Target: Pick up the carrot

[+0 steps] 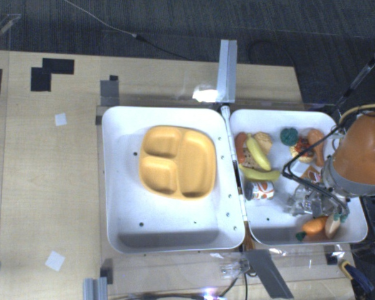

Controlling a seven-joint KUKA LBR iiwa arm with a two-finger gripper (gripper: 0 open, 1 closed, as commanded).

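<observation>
The gripper is low in the right bin, near the front right corner, w/ metal parts & black cables around it. How far the hand is open I cannot tell: it is small & mixed with wires. Nothing is seen between its parts. The carrot lies just in front of it, very near, but touching or not is not clear.

Count: 2 white bins, side by side. The left bin has 1 yellow tray w/ 3 compartments. The right bin has approx. 7–8 small things: 1 banana, 1 yellow-green long piece under it, 1 red piece at the left wall, 1 small can, 1 dark green round thing, 1 orange-red group at the back right (not clear what), 1 carrot, 1 pale piece beside the carrot.

The carrot is short & orange, w/ a small green end toward the left, lying flat at the front wall of the right bin. The arm, orange & grey, covers the right side of this bin.
</observation>
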